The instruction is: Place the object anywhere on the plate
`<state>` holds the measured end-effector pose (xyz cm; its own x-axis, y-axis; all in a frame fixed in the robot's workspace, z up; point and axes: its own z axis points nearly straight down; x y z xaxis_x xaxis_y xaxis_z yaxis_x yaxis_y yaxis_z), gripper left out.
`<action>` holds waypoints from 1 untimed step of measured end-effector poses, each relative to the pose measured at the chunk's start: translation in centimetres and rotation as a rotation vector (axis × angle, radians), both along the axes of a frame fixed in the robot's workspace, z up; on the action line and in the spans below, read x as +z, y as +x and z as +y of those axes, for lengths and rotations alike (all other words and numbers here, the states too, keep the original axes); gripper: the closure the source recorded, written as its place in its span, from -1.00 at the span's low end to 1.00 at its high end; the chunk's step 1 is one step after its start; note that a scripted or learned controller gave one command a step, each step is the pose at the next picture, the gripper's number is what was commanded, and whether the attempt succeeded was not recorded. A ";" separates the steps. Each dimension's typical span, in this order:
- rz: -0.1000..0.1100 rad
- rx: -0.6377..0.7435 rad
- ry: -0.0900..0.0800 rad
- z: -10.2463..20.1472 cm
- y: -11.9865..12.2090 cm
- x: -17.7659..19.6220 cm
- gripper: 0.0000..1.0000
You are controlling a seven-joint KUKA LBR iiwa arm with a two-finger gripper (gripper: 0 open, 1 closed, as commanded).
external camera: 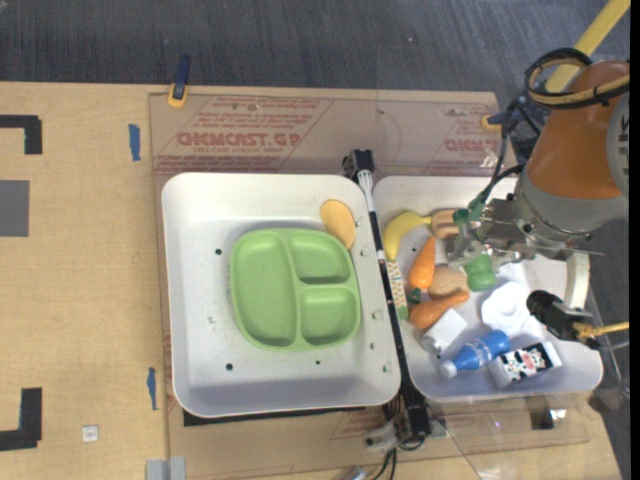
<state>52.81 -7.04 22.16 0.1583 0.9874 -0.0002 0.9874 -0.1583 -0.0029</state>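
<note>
I can't tell which item the program means as the object; the candidates sit heaped in the right bin [590,368]: a banana [402,230], two carrots [424,261], a small green piece [480,271], a blue bottle [472,354] and a black-and-white carton [522,362]. None of them is on the green plate [295,288], whose three compartments lie bare in the left bin [190,268]. One yellow-orange piece [339,220] rests just beside the plate's far right corner, on the bin floor, not on the plate.

The gripper [470,236] hovers low over the pile near the carrots and the green piece. From here I cannot tell whether it is apart, together, or clamped on anything.

By my reading the task is at its start: the pick is not confirmed, and carry and placing remain.

For writing, the cardboard sheet [240,133] behind the bins carries reddish print, which seems to read "CHEMCAST", though I wouldn't swear to it. The carton's markings are too small to read.
</note>
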 end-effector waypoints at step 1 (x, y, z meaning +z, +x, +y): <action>-0.007 -0.039 0.003 8.1 -1.2 2.8 1.00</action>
